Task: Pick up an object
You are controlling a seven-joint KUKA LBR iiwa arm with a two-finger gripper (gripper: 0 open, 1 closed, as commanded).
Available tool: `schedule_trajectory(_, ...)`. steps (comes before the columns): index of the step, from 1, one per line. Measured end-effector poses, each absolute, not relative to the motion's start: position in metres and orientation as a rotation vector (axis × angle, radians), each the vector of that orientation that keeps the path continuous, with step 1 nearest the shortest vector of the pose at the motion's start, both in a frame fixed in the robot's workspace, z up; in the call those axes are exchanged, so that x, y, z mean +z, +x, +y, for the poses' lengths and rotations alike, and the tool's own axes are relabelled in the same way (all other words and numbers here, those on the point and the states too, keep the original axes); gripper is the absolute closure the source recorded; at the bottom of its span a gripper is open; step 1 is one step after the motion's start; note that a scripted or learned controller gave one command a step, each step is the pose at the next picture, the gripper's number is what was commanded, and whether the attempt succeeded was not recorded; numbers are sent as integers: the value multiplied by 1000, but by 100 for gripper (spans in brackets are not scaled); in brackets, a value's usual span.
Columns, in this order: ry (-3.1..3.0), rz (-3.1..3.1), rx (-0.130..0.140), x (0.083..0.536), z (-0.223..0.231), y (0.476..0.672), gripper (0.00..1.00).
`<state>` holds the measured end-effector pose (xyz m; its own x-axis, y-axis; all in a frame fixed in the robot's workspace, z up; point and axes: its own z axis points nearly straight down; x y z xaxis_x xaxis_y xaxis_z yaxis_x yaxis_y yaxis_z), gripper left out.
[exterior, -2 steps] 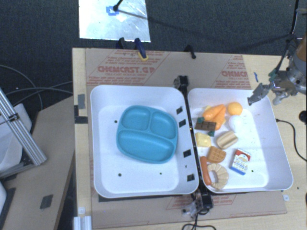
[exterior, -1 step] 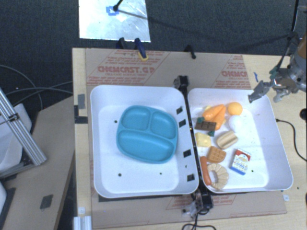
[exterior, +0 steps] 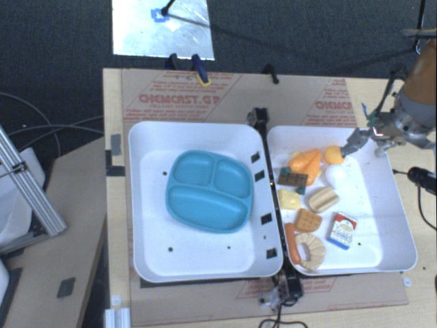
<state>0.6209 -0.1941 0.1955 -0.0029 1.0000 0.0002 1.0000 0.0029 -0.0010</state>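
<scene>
Two fingers (exterior: pixel 356 142) are seen spread fairly wide on the gripper (exterior: pixel 369 142), with nothing caught between them. It's hung over the upper right of the right bin (exterior: pixel 382 251). A small orange piece (exterior: pixel 333 155) is found just left of and below the near fingertip, so that's probably the nearest pick. Its shape is roundish, no clear long axis. "CHEMCAST GP" can be read on the board (exterior: pixel 179 99) behind the bins. A blue divided plate (exterior: pixel 208 190) is parked in the left bin (exterior: pixel 153 251).
</scene>
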Motion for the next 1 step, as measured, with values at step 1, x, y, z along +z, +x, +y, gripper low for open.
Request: schedule_trajectory(1,-2220,-2223,1,143,-204,624,0)
